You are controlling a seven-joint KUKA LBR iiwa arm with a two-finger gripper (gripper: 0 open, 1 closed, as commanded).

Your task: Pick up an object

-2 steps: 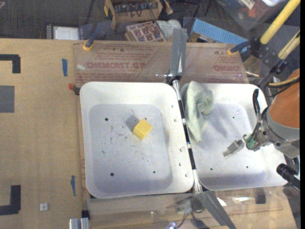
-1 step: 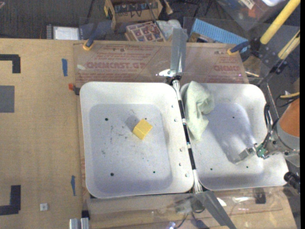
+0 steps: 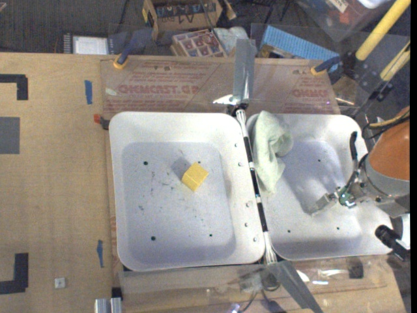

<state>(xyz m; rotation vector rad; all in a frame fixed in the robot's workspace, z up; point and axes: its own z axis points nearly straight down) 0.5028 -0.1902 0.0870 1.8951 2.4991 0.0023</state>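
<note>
A small yellow block lies near the middle of the left bin. A pale green cloth is bunched against the left wall of the right bin, partly draped over the divider. My gripper reaches in from the right and hangs low over the floor of the right bin, to the right of and below the cloth and apart from it. Nothing shows in its grasp. The orange band of the arm is at the right edge.
A clear plastic sheet and a metal strip lie behind the bins on the wooden bench. Clamps, boxes and cables crowd the back edge. The bin walls rise around each floor.
</note>
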